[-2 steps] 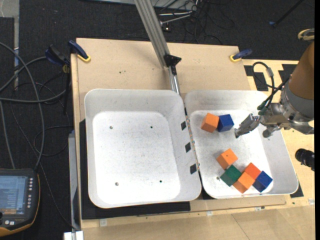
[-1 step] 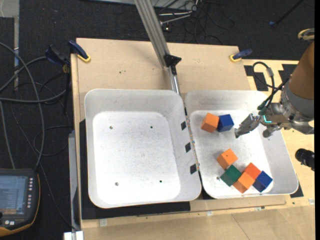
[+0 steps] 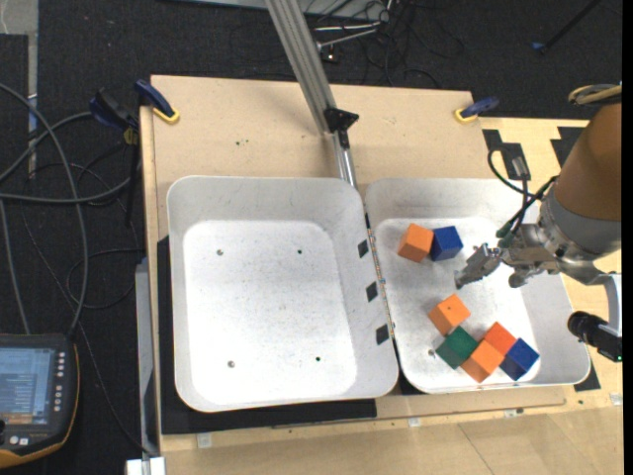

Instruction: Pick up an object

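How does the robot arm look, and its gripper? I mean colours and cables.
The arm is grey with a broad orange band above the wrist. Thin dark cables run along the wrist. The gripper is small, of grey metal, on a silver-grey mount.

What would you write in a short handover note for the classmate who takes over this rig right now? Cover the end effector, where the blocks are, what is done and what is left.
End effector: over the right bin, between the two groups of blocks; nothing visible between its fingers.
Blocks, all in the right bin: an orange block touching a blue block near the top; a lone orange block mid-bin; a cluster at the front of a green block, two orange blocks and a blue block.
Done: no block lifted.
Left: pick one, probably the lone orange block since it stands apart, then grasp and lift it.
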